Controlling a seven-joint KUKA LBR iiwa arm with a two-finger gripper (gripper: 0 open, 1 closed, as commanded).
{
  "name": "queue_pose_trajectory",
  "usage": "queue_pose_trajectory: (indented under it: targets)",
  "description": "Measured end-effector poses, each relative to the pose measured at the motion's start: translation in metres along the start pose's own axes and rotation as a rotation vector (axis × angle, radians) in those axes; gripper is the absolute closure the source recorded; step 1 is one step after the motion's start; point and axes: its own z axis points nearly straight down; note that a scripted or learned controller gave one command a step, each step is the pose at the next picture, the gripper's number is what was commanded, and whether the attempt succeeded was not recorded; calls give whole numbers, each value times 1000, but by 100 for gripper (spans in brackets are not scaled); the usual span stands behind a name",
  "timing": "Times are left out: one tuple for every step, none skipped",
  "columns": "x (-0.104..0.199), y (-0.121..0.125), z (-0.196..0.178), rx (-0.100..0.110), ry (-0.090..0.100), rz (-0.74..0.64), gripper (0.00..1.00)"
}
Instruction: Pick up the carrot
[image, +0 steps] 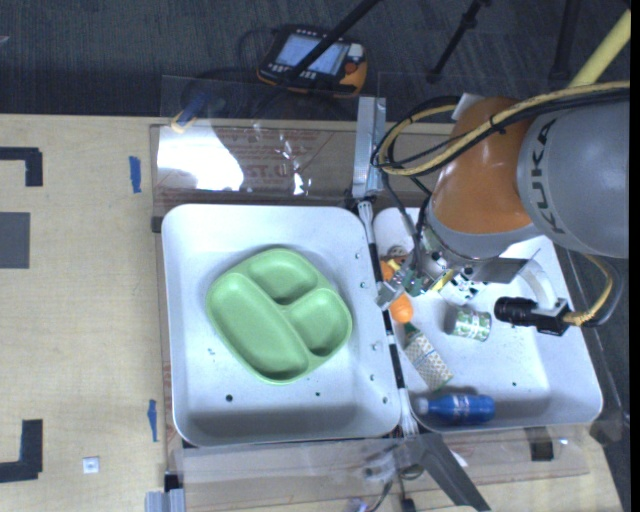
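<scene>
The arm (530, 170) is seen reaching over the right bin (560, 385), the landmark used here. Beside that bin, across the shared wall, the left bin (190, 240) is occupied by a green divided plate (280, 313). Within the right bin a blue bottle (457, 405) lies at the near wall and a small can (470, 323) near the middle. The carrot (401, 309) is pressed against the bin's left wall, directly under the gripper (415, 278), whose opening cannot be told. The carrot is judged light, stiff and smooth; it would best be taken across its thicker middle, away from the wall.
</scene>
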Motion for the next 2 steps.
queue_pose_trajectory:
  targets:
    - [-11, 37, -78, 2, 0, 148, 100]
    - [-22, 30, 0, 2, 2, 69, 100]
